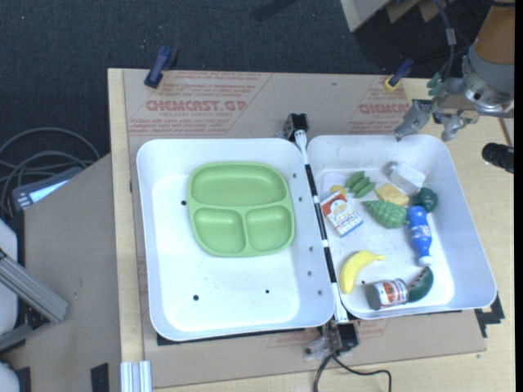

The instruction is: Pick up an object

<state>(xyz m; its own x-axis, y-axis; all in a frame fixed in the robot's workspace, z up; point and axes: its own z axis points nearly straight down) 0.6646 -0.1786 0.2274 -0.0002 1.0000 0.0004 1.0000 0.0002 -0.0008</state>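
Banana (357, 268): yellow, curved, on right bin's (474, 243) floor.

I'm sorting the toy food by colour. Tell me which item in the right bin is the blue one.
The blue bottle, lying near the right bin's right side between the dark green piece and the can. Nothing else there is blue.
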